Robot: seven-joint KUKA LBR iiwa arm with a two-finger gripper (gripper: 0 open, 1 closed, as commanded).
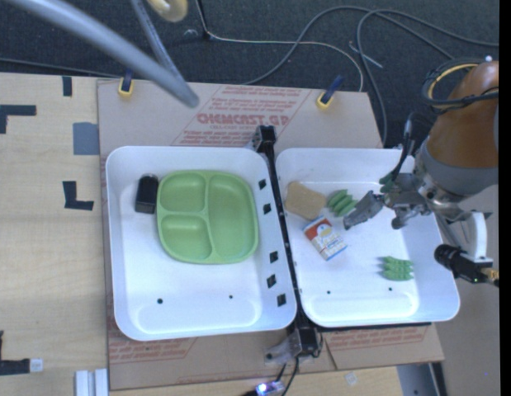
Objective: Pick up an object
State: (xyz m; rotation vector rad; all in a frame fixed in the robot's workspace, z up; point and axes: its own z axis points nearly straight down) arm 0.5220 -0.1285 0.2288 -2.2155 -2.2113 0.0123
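My gripper (pixel 377 218) hangs over the right bin (pixel 437 304), reaching in from the right, and stands open with nothing between its fingers. One finger (pixel 361 209) points toward a green piece (pixel 338 200) and ends just to its right. A tan block (pixel 304 200) lies left of that piece. Just below them lies a small red and white carton (pixel 325 238). A second green piece (pixel 395 267) lies below the gripper, nearer the front of the bin.
The left bin (pixel 131 304) holds a green divided plate (pixel 208 217) with a small black object (pixel 146 194) at its left side. A black divider (pixel 277 238) runs between the bins. Cables (pixel 338 23) trail behind the bench.
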